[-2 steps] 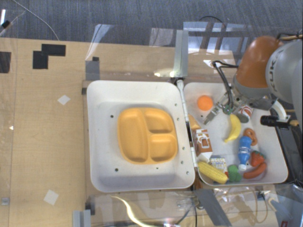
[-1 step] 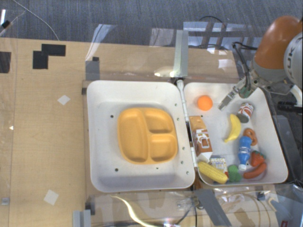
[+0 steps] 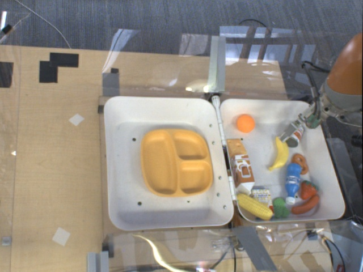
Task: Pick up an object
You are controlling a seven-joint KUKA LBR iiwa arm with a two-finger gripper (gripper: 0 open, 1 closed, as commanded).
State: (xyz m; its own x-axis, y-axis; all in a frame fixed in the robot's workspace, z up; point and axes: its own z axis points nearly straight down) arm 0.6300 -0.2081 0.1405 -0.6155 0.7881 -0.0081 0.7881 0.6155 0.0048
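Nearest the camera, along the front wall of the right bin (image 3: 334, 208), a corn cob (image 3: 254, 206) lies at the left corner, with a small green item (image 3: 280, 207) just beside it and a red sausage-like toy (image 3: 305, 204) touching a red-orange vegetable (image 3: 308, 190) toward the right corner. A small printed packet (image 3: 260, 194) sits just behind the corn. A blue bottle (image 3: 292, 181) with a white cap stands or leans between the green item and a brown pretzel-like ring (image 3: 300, 162); which of the two it does is hard to tell. Against the bin's left wall lies an orange and white carton (image 3: 240, 168), long side running front to back. A banana (image 3: 279, 153) lies near the middle of the bin, curved, one end pointing toward the far right. In the left bin (image 3: 122, 169) a yellow divided tray (image 3: 176, 162) rests flat at the centre. Farther back in the right bin an orange ball (image 3: 245, 123) sits alone, apart from the rest. The gripper (image 3: 293, 134) hangs low just above the banana's far end, tilted; how wide it stands and whether it has anything cannot be told. Behind it rises the arm (image 3: 347, 81), orange band above grey wrist
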